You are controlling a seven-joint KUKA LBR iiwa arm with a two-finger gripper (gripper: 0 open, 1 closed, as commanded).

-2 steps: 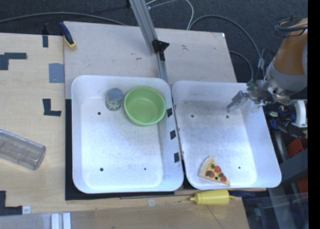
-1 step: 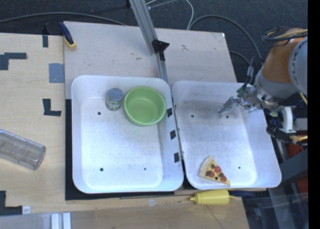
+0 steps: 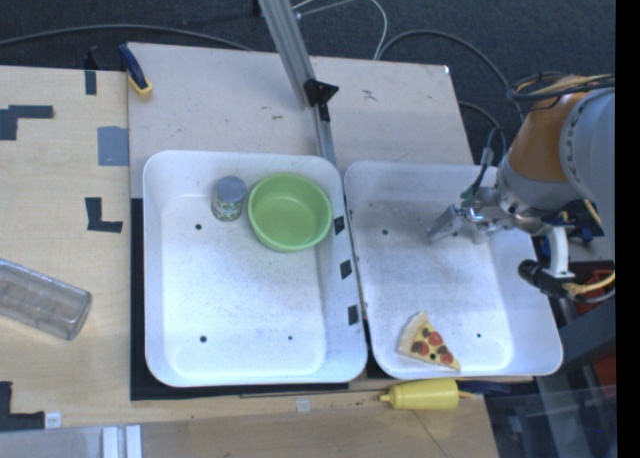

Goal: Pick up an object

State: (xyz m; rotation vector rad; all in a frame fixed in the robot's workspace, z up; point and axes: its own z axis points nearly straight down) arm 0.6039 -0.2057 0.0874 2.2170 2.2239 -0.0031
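A toy pizza slice (image 3: 428,342) lies near the front of the right bin (image 3: 450,266). In the left bin (image 3: 240,336) a green bowl (image 3: 290,211) stands at the back, with a small grey can (image 3: 229,198) just to its left. My gripper (image 3: 447,225) hangs over the back right part of the right bin, its fingers pointing left and slightly down, with nothing seen between them. It is well behind the pizza slice and apart from it.
A yellow mustard bottle (image 3: 425,395) lies on the bench in front of the right bin. A clear plastic container (image 3: 40,298) lies at the far left. A grey pole (image 3: 285,26) slants over the back, ending in a black clamp at the bins' divide.
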